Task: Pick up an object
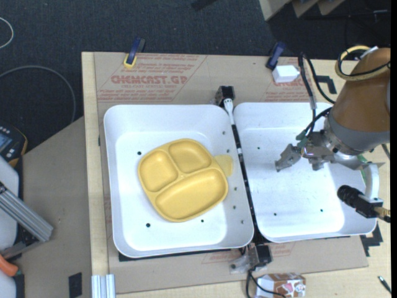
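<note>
The desk [93, 166] carries two bins; the left bin [118, 135] holds the yellow plate [183, 179], the one thing to pick. The arm [363, 98] reaches over the right bin [298, 210], wrist bent leftward. The step looks like approach: next it must cross the divider and descend on the plate's rim. The end effector [286, 160] holds nothing; how far open it is, I cannot tell.
</note>
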`<state>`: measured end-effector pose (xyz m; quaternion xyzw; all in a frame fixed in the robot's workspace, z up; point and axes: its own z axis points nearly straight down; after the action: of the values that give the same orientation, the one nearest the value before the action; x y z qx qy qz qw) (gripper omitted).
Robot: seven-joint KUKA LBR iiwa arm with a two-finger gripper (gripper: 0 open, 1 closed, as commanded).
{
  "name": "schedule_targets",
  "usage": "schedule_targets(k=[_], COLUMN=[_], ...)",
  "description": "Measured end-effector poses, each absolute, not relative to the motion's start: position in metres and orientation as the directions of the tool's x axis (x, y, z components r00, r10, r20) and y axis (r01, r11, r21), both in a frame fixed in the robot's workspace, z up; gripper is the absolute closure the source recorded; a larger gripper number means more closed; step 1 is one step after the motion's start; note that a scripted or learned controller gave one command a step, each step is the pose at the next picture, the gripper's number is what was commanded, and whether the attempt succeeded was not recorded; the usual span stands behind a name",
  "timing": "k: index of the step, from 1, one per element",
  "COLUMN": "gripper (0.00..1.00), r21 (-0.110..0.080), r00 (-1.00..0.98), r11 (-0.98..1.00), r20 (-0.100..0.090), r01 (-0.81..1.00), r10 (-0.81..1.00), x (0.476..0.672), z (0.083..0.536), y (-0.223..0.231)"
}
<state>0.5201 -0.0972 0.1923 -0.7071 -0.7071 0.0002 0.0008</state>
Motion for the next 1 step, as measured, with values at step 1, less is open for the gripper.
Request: schedule_targets(k=[1], gripper=[0.0], r21=[0.01], r00=[-0.009], r11=[0.009], r20=[0.002], r01=[1.0], r10=[1.0], x=[0.4791], z=[0.3062], y=[-0.0209])
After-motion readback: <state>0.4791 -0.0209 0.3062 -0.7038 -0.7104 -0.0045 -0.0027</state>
